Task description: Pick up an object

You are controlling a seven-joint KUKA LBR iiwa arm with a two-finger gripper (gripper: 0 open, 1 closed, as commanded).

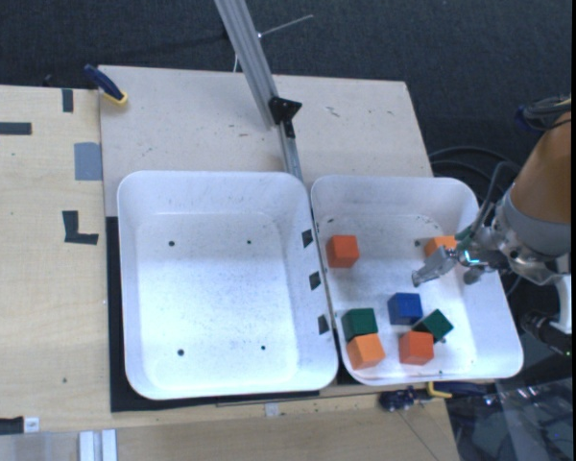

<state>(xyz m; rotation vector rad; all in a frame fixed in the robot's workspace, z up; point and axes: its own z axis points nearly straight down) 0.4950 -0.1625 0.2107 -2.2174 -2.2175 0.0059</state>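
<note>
Orange block [441, 245] sits at the jaws [448, 264] of the grey arm, by the right bin's [394, 188] right side; whether the jaws grip it cannot be told.
Another orange block [343, 251] lies well apart to the left. A blue block [405, 307], two green blocks [359, 321] [436, 324] and two more orange blocks [366, 351] [417, 347] crowd the near wall. The left bin [216, 185] adjoins on the desk [38, 209].

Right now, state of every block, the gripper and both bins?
Orange cube: alone, upper left of right white bin.
Blue cube: flat.
Two green cubes: right one tilted.
Two orange cubes: near front wall.
Gripper: low beside small orange piece.
</note>
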